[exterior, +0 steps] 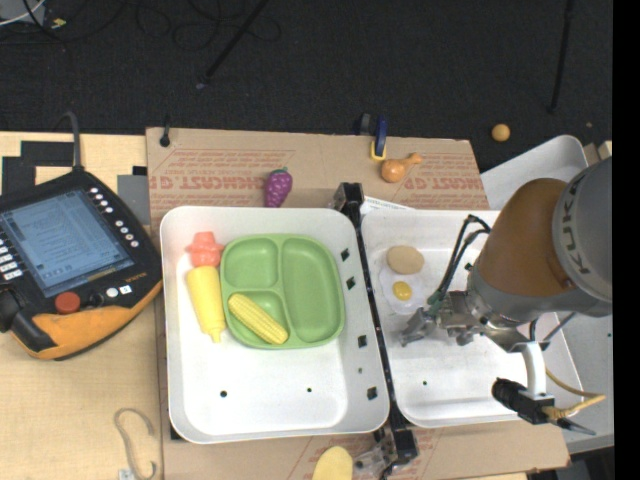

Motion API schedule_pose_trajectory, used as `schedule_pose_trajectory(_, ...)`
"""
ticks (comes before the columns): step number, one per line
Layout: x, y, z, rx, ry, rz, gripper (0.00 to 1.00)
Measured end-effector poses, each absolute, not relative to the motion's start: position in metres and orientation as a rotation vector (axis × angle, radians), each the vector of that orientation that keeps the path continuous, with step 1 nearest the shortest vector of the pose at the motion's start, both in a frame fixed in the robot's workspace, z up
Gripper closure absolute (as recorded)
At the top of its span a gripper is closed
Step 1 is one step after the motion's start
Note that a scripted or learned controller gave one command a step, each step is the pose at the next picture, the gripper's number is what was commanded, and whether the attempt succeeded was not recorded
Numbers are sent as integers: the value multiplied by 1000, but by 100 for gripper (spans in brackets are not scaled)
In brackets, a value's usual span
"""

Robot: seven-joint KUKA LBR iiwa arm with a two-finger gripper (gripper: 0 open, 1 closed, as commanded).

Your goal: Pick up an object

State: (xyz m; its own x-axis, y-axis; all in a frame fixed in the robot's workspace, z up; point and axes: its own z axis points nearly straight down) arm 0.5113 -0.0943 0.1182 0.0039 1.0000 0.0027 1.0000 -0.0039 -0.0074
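bins: we count two shallow white ones, left bin (200,388), right bin (450,398)
green tray (310,298): one, smooth, three sections
corn (258,319): one, bumpy
end effector (425,326): can't tell its opening or hold

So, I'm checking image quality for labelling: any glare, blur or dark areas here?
Camera view: evenly lit and sharp; the shallow white right bin looks bright with little surface detail, the dark floor above hides detail, and the grey arm's pincer is slightly soft.

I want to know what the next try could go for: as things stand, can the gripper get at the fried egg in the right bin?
Probably yes. The gripper hangs just below and beside the fried egg, which lies flat and uncovered in the right bin; only the potato sits near.
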Motion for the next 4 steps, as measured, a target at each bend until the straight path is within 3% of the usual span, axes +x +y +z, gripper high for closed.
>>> schedule_pose_trajectory(1, 511, -92, 86, -2218, -2219, 4, 0)
schedule_pose_trajectory(2, 511, -95, 98, -2228, -2209, 2, 100)
schedule_pose_trajectory(4, 519, -100, 219, -2223, -2222, -3, 100)
